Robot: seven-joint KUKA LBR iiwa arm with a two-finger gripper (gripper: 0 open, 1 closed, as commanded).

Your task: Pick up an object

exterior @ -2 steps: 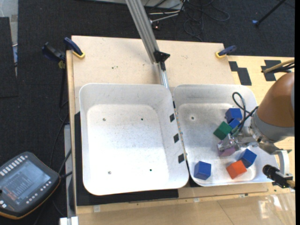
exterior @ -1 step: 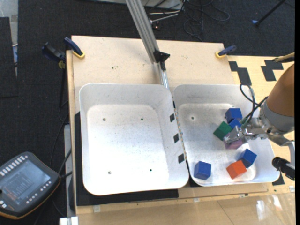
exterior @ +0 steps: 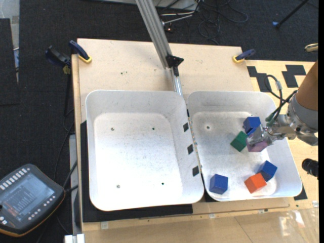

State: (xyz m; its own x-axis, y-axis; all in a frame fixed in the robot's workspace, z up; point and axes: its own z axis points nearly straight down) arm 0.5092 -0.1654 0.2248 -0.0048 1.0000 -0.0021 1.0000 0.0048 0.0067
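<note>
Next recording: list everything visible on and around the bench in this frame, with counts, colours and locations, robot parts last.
White bins: 2, side by side on the bench; left bin, right bin.
Blue blocks: 3, right bin; one at back by the gripper, one front left, one front right.
Green block: 1, right bin, middle.
Purple block: 1, right bin, at the gripper's tip.
Orange block: 1, right bin, front, touching a blue block.
Clamps: 2, blue and yellow, bench's back corners.
Handheld controller: 1, grey, lower left, off the bench.
Gripper: 1, grey, over the right bin.
</note>
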